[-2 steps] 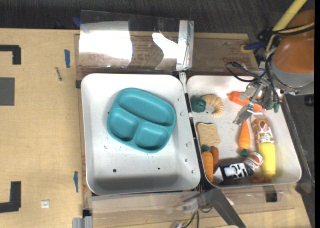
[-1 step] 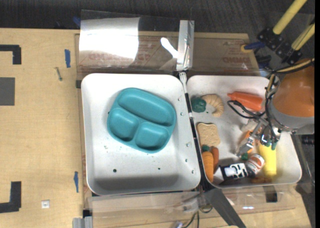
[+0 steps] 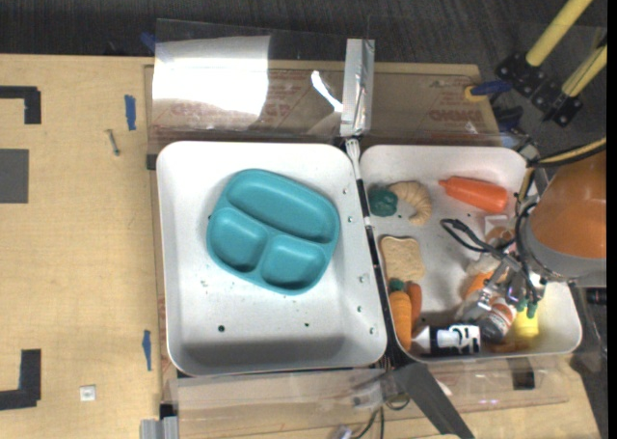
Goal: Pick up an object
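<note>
Tool (image 3: 503, 285) just above black-capped bottle (image 3: 453, 338).

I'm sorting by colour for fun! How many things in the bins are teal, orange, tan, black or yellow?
Teal: 2, the divided plate and a small teal toy
Orange: 2, a carrot and a second carrot
Tan: 2, a croissant and a bread slice
Black: 1, a bottle
Yellow: 1, a yellow toy
Total: 8, leaving out the jumble under the tool.

A pale wooden bench (image 3: 77, 263) is carrying two shallow white bins. The left bin (image 3: 183, 263) is sitting directly on it, and the right bin (image 3: 424, 162) is lying just beside the left bin, their walls touching. Black tape marks (image 3: 24, 104) are lying well away from the left bin.
</note>
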Tool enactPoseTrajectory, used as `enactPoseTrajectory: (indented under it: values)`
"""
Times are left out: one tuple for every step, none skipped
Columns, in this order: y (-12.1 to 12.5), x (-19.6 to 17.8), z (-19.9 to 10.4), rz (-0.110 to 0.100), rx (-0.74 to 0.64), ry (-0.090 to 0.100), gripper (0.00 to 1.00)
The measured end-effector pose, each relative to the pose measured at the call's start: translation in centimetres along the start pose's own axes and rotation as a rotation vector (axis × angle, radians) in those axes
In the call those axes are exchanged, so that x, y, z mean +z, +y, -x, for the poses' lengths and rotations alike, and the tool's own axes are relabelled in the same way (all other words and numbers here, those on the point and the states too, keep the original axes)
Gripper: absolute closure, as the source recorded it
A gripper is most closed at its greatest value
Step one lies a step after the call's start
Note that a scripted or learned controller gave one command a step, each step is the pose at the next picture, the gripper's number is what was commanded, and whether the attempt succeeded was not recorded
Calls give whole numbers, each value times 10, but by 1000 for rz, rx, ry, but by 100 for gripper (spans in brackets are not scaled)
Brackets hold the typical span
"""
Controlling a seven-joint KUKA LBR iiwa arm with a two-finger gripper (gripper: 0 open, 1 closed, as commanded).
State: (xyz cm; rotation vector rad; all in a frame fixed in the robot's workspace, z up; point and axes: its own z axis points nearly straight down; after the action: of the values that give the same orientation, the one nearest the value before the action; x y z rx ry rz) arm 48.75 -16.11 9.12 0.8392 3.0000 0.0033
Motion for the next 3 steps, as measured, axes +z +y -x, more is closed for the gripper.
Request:
enactPoseTrajectory:
  values:
    - [42,-68,100,-6,66,13,0]
    - [8,5,88,-5,57,14,0]
    - [-13,3,20,-7,129,18,0]
